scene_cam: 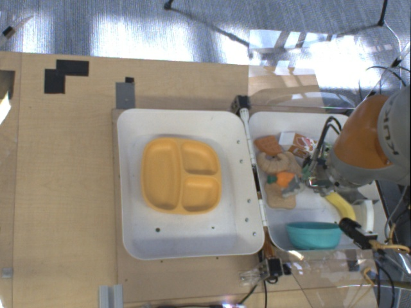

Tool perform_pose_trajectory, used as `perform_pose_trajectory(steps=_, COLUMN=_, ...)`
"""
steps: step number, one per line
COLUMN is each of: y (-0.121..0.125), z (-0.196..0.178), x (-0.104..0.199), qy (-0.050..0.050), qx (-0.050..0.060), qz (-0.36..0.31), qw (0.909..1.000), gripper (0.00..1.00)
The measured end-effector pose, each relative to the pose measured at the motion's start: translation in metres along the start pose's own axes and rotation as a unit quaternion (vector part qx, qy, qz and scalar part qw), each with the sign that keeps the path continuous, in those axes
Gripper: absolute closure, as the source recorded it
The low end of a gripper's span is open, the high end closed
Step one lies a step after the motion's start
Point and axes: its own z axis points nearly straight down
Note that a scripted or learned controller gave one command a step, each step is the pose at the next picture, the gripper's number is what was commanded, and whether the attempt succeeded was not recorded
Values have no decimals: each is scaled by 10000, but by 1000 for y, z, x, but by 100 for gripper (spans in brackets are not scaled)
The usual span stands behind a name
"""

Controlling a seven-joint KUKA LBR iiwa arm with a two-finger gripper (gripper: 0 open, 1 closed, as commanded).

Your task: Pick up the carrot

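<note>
**Bench stock: two bins, one arm**

Bins: 2, white, side by side.

Left bin [131,191]: 1 yellow tray [181,174] with three compartments, lying near the middle.

Right bin [276,233]: 1 carrot [284,180], orange with a green end; 1 banana [340,205]; 1 teal bowl [313,235] at the near edge; 1 small printed packet [299,147]; several tan and brown pieces [277,164] piled toward the left wall.

Arm: 1, with the gripper [313,176] low in the right bin. The carrot lies on the tan pile just left of the gripper, close beside it. Whether the gripper is apart or closed cannot be told.
</note>
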Motion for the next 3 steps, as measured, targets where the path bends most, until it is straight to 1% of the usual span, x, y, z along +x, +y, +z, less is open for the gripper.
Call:
perform_pose_trajectory(steps=1, y=25, z=7, x=20, qy=-7, qx=-44, qz=1075, qw=9942, gripper=0)
perform_pose_trajectory(steps=2, y=84, z=7, x=18, qy=6, qx=-52, qz=3079, qw=9514, gripper=0)
perform_pose_trajectory(steps=3, y=88, z=-7, x=20, qy=14, qx=-100, qz=2983, qw=9544, gripper=100)
